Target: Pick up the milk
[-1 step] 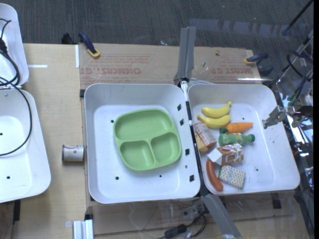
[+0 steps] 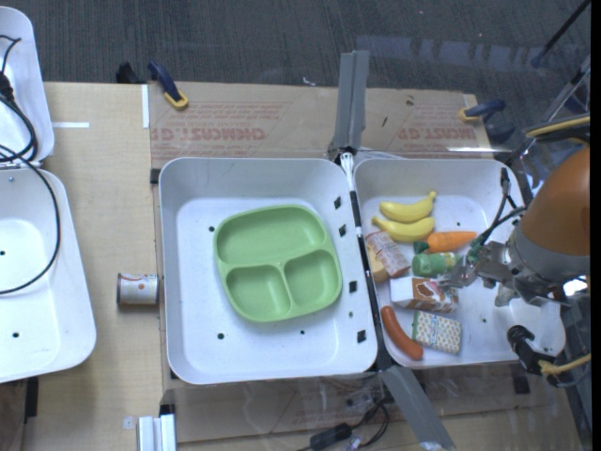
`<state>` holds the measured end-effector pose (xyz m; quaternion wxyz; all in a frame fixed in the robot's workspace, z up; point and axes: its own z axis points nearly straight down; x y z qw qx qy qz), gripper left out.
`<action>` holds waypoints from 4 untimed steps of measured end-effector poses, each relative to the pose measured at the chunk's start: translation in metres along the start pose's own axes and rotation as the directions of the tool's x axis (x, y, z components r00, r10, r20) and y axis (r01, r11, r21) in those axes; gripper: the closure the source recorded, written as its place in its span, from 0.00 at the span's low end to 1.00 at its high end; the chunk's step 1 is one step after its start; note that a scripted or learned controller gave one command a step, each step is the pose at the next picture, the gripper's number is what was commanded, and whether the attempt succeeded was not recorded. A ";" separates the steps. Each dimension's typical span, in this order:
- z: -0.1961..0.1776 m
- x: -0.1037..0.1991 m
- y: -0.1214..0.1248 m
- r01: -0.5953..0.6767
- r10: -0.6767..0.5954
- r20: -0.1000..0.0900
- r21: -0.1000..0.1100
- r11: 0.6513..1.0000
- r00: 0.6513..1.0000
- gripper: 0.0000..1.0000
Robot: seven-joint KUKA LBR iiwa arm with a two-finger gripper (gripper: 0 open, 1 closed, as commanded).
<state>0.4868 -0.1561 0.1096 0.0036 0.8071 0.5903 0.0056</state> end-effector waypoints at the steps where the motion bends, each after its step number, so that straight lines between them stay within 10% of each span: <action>1: -0.012 0.001 0.003 -0.002 0.002 -0.002 -0.006 1.000 1.000 1.00; 2: 0.003 0.050 -0.012 -0.334 0.334 0.001 -0.029 0.942 0.943 1.00; 3: -0.081 0.129 -0.050 -0.734 0.734 0.017 0.006 0.679 0.679 1.00; 4: -0.099 0.199 -0.072 -0.644 0.643 0.017 0.007 0.765 0.765 1.00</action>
